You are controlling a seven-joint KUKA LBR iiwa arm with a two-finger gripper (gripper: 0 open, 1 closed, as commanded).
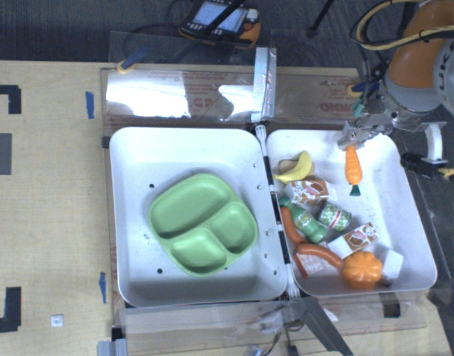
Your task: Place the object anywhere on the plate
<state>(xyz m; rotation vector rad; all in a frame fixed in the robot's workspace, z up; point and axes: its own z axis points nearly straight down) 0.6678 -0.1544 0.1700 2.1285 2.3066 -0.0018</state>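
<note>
The green plate [203, 222] lies in the left bin [130, 154], turned at an angle, roughly at the bin's centre. It has three compartments, and nothing rests in any of them. The placing step is therefore not yet done.

The gripper [358, 134] is over the far edge of the right bin [414, 221], near that bin's far right corner. A toy carrot [352, 165] hangs directly beneath it, orange body vertical and green end pointing down. The carrot's top end meets the gripper tip, and the carrot appears lifted clear of the bin floor, so the jaws appear closed on the carrot's upper end. The contact itself is small in the camera view, so the security of the grasp cannot be judged.

The other items lie in the right bin along its left edge and near edge:
- a banana [296, 167] near the far left part;
- small printed packets [310, 192] just below it;
- a green bottle [311, 226] at the middle;
- a red sausage [318, 255] and a small orange pumpkin [361, 269] toward the near edge.

Judged status: pick complete, transfer pending. Remaining work is to carry the carrot across the divider between the bins, lower it over the plate, and release. The plate is well apart from the gripper, across the full width of the right bin.
</note>
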